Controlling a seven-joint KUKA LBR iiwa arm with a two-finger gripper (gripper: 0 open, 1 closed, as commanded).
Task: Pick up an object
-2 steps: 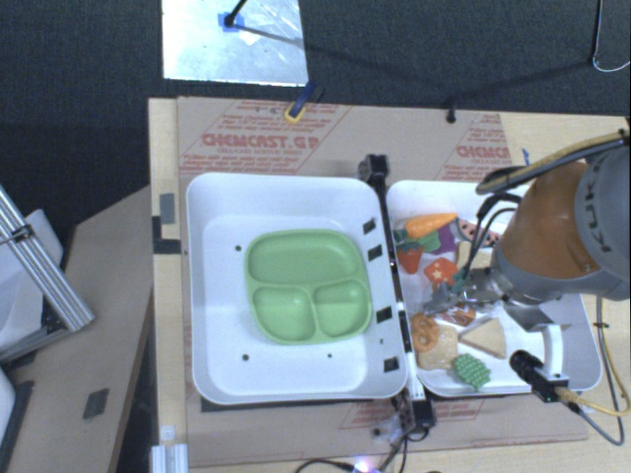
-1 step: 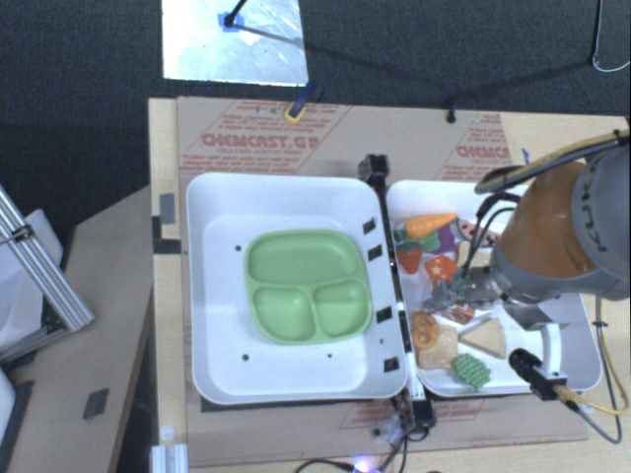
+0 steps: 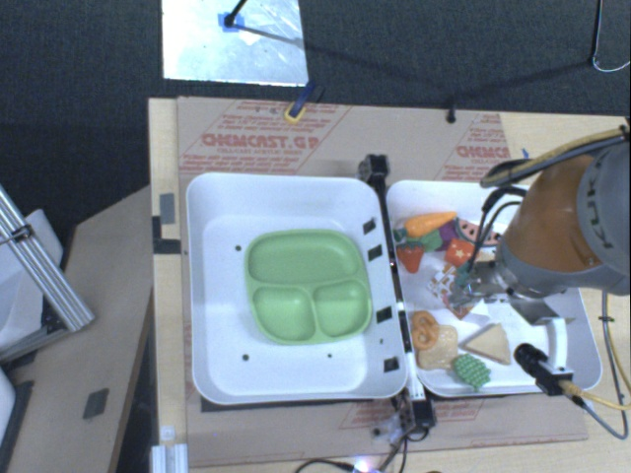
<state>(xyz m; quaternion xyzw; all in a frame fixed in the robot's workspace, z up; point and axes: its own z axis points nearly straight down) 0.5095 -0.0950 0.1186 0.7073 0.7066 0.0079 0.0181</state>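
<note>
The gripper (image 3: 455, 289) is lowered into the right bin (image 3: 592, 363); whether anything is clasped cannot be told. Toy foods are scattered around it: a carrot (image 3: 431, 223) behind, a pretzel (image 3: 426, 329) and green piece (image 3: 471, 369) nearer the front rim. A green divided plate (image 3: 304, 286) lies in the left bin (image 3: 222, 264).

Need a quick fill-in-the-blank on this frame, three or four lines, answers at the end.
1. The green divided plate lies in the ____ bin of the camera view.
2. The plate has ____ compartments.
3. The toy food, such as the orange carrot, lies in the ____ bin.
4. The gripper is over the ____ bin.

Missing words: left; three; right; right
</note>
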